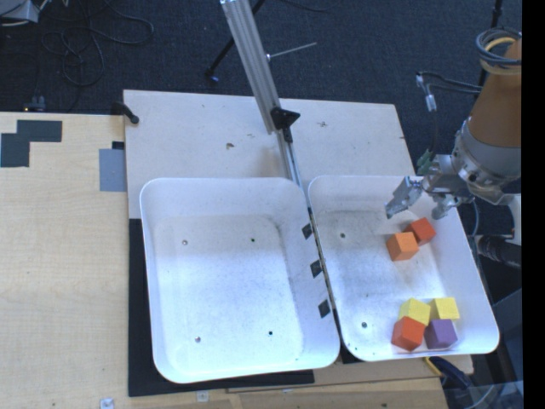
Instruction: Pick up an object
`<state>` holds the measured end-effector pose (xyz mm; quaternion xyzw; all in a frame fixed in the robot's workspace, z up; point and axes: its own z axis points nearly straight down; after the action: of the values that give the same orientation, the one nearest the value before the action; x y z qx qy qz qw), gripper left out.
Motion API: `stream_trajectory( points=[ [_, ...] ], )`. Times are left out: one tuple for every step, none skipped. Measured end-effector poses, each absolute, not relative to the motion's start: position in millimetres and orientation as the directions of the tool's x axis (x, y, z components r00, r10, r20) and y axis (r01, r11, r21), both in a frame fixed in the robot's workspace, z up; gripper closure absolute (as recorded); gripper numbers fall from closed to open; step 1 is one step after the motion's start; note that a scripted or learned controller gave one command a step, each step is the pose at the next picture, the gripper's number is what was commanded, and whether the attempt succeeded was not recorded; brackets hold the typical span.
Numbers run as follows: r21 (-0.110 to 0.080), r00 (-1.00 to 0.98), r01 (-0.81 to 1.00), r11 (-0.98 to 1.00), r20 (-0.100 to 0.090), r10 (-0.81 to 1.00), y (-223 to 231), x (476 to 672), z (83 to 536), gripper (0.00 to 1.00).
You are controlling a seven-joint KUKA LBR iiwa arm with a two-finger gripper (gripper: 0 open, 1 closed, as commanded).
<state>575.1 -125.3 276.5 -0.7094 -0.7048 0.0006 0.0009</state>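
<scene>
Gripper [417, 196] poised above the orange cubes

Fingers apart, holding nothing; the red-orange cube [422, 229] lies just below them in the right bin [358, 254], touching the orange cube [402, 245]. Best descend straight, straddling one cube alone.

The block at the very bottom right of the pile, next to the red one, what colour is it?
Purple. The block sits beside the red one in the camera view.
</scene>
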Motion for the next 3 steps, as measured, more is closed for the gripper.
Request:
stream_trajectory(
  points=[
    [-0.001,0.001,1.0,-0.001,0.0,1.0,-134.2,550.8,298.7,0.0],
    [-0.006,0.0,1.0,0.0,0.001,1.0,-128.3,568.3,265.6,0.0],
    [-0.01,0.003,1.0,-0.003,0.0,1.0,-183.7,602.2,164.0,0.0]
  ],
)
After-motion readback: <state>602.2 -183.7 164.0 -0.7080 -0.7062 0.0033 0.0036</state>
